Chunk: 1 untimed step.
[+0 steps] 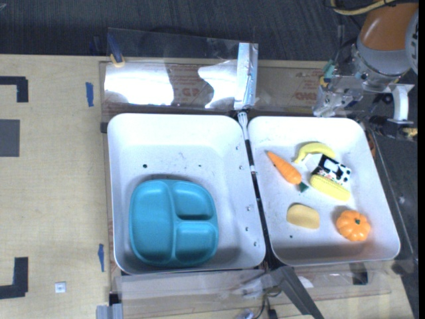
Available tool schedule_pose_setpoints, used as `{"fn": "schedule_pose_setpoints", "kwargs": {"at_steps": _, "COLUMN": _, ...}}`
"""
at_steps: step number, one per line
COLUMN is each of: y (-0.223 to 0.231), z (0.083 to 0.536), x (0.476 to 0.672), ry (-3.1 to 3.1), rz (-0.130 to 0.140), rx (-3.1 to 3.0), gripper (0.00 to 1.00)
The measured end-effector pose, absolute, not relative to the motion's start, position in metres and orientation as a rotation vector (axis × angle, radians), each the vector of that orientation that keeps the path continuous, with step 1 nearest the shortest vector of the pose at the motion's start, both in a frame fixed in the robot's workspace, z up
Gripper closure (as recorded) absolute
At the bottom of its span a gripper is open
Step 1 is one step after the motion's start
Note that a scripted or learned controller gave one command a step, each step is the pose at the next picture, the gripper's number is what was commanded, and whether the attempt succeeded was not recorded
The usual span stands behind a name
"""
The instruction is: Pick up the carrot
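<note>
A: Camera view, contents by count?
B: Two white bins on the desk point(46, 178). Left bin point(133, 138): one blue divided tray point(174, 222). Right bin point(382, 244): one carrot point(284, 167) at upper left, lying aslant; two bananas point(312, 151); one black-and-white toy point(331, 172); one pale yellow piece point(303, 216); one small pumpkin point(352, 225).
A: Arm?
B: Reaches in at upper right, jaws point(337, 97) above the right bin's far rim, well apart from the carrot.
A: Opening?
B: Cannot tell; nothing visibly held.

Blue divided tray point(174, 222) lies in left bin point(126, 138).
</note>
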State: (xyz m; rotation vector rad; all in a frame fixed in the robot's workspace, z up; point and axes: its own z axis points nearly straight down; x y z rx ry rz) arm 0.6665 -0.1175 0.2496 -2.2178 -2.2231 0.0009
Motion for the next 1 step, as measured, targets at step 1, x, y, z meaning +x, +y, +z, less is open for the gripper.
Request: {"fn": "schedule_pose_setpoints", "kwargs": {"at_steps": 1, "y": -0.124, "z": 0.1616, "x": 0.666, "ry": -1.934, "rz": 0.007, "rx": -2.469, "gripper": 0.0}}
